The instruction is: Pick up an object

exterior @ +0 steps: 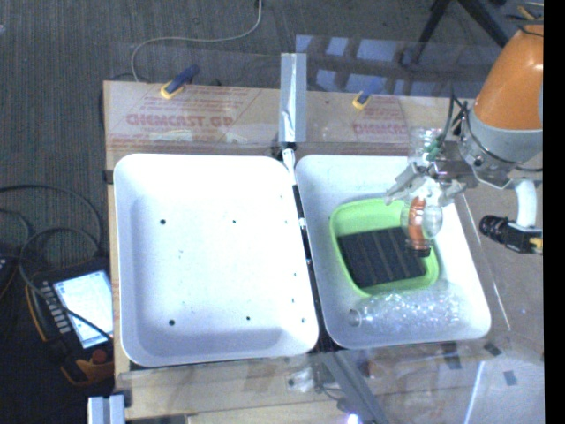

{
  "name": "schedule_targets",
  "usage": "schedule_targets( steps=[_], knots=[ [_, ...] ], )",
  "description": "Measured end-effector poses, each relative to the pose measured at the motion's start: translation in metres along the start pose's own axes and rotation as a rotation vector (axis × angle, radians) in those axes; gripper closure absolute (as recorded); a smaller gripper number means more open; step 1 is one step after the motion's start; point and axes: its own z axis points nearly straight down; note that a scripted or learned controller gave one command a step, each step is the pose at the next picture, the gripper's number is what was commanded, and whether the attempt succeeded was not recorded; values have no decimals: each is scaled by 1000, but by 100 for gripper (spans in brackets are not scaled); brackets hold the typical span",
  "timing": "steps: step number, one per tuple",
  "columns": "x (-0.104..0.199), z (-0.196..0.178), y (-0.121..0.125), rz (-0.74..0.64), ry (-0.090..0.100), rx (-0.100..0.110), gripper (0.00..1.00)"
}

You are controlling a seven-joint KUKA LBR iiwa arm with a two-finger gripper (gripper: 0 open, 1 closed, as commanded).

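The fingers (422, 203) hang over the right bin (322, 237), above a green tray (340, 228). An orange-and-clear object (418, 223) sits at them; their grip cannot be told.

The translucent two-finger gripper (422, 203) was too blurred to read its state, and it hid part of the green rectangular tray (355, 219); the grey-and-orange arm (512, 87) ran past the right edge.

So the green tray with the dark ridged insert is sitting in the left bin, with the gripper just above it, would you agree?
Not quite: the green tray with its dark ridged insert sits in the right bin, not the left bin. The camera view shows this. The gripper is indeed just above the tray, at its far right corner.
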Motion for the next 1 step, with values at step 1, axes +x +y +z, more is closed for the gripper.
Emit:
schedule_targets(
  steps=[1],
  knots=[
    [25, 132, -23, -25, 0, -1, 0]
  ],
)
